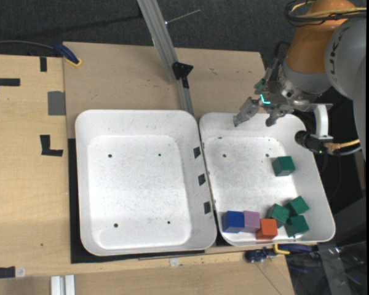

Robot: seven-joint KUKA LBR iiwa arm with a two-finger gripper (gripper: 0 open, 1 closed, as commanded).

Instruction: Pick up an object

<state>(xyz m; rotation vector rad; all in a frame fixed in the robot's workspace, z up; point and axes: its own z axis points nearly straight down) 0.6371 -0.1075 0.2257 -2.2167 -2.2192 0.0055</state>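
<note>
The grey two-finger gripper (257, 116) hangs spread and empty, as far as I can tell, above the right white bin's (323, 198) far rim, the lone green block (283, 165) lying nearer and rightward.

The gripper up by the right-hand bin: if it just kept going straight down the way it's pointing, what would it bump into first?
Most likely bare white floor near the back edge of the right bin. The gripper hangs open above that corner, and the nearest green block sits off to the side. Its height is hard to judge from this slant.
</note>
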